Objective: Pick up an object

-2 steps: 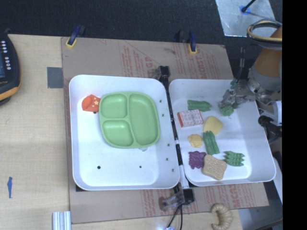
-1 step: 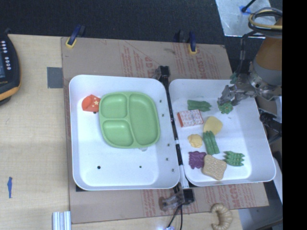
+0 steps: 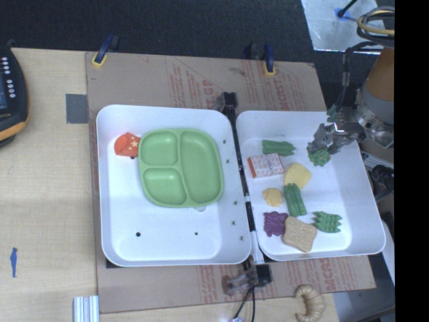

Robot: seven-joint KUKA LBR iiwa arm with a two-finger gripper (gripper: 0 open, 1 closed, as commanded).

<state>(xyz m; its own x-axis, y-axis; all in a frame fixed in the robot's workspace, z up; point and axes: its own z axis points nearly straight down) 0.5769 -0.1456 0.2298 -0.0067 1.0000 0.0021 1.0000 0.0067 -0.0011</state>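
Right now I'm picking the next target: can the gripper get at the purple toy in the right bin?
Probably yes. The purple toy lies uncovered from above, though the cracker and a green piece crowd its right side. The gripper sits over the same bin.

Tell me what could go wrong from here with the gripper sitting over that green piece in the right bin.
1. The gripper sits over a small green toy whose bumpy shape could slip out during the lift.
2. It works near the right bin's upper right corner, so the wall may obstruct a finger.
3. The green bean toy lies nearby and could get nudged.
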